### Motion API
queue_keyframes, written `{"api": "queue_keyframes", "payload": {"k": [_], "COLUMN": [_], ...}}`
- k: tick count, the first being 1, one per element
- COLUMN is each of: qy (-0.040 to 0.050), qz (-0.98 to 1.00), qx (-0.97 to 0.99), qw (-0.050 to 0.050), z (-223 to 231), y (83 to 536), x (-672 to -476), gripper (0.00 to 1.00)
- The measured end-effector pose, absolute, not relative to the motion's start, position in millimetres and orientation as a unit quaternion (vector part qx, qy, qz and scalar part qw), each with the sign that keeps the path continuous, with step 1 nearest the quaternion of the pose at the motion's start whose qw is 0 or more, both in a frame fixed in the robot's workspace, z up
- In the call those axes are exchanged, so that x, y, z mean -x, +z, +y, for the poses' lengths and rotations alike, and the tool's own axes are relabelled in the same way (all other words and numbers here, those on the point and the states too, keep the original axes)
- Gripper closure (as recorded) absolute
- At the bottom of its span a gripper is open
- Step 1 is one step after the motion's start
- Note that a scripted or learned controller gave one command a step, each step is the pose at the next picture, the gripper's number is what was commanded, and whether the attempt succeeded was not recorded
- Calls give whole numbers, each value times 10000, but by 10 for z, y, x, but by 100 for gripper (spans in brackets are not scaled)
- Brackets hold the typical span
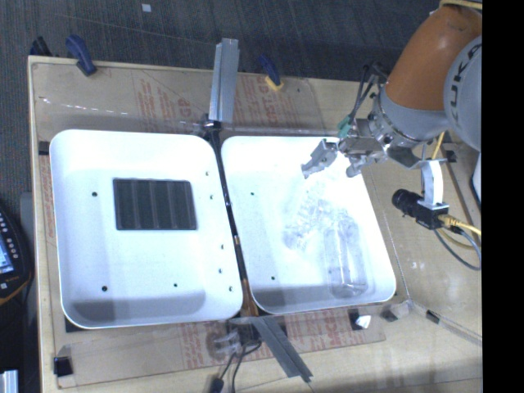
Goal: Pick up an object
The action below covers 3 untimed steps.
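Hovering over the far part of the right bin, with gripper fingers spread apart and pinching nothing, touching nothing. Lying loose on that bin's floor, just below the gripper: a clear plastic bottle and a crumpled transparent piece, apparently kept within reach for picking. Resting flat in the left bin: a dark ribbed block, well apart.

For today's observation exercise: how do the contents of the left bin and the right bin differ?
The left bin holds one dark, flat, ribbed rectangular tray lying square near its middle. The right bin holds clear plastic items: a bottle-like one and a crumpled one, hard to see against the white. The gripper hangs over the right bin, not the left. Both bins are shallow and white.
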<state>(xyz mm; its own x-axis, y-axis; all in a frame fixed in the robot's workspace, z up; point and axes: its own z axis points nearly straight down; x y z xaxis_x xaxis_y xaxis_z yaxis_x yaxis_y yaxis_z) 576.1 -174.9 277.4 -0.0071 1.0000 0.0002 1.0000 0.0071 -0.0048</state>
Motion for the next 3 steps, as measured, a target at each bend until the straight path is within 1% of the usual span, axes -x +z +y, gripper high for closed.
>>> {"api": "queue_keyframes", "payload": {"k": [1,2,3], "qy": [0,14,12], "qz": [-7123,-6381,-5837], "qx": [7019,7700,8120], "qw": [-2,17,5], "z": [-1891,-2085,-1946], "y": [3352,2756,2994], "x": [-5909,-5641,-5869], "gripper": [0,0,0]}}
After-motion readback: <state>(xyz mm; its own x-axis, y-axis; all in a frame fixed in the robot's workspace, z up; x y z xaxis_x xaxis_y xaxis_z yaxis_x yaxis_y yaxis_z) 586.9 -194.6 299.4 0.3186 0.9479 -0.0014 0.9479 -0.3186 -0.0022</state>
